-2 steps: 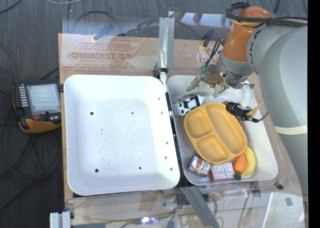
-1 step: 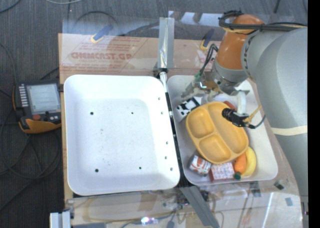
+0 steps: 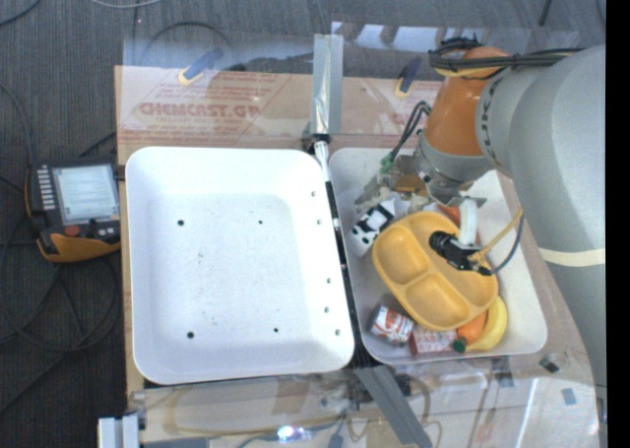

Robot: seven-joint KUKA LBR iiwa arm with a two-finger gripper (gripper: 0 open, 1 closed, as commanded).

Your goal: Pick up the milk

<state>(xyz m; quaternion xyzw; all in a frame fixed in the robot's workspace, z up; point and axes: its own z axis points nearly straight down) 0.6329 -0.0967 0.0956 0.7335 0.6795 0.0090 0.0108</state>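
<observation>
The milk (image 3: 371, 224) is a small white carton with black cow patches. It lies in the right bin (image 3: 527, 323) close to the bin's left wall, touching the upper left rim of a yellow divided plate (image 3: 433, 274). My gripper (image 3: 396, 186) reaches down into the far part of the right bin under the orange wrist band, just beyond and slightly right of the milk. Dark parts and cables crowd its tip, and I cannot make out anything held in it.
The yellow plate takes up the middle of the right bin. Two red and white packets (image 3: 393, 323) lie at its near edge, with a banana (image 3: 492, 328) and an orange piece (image 3: 471, 331) beside them. The left bin (image 3: 226, 259) adjoins on the left.
</observation>
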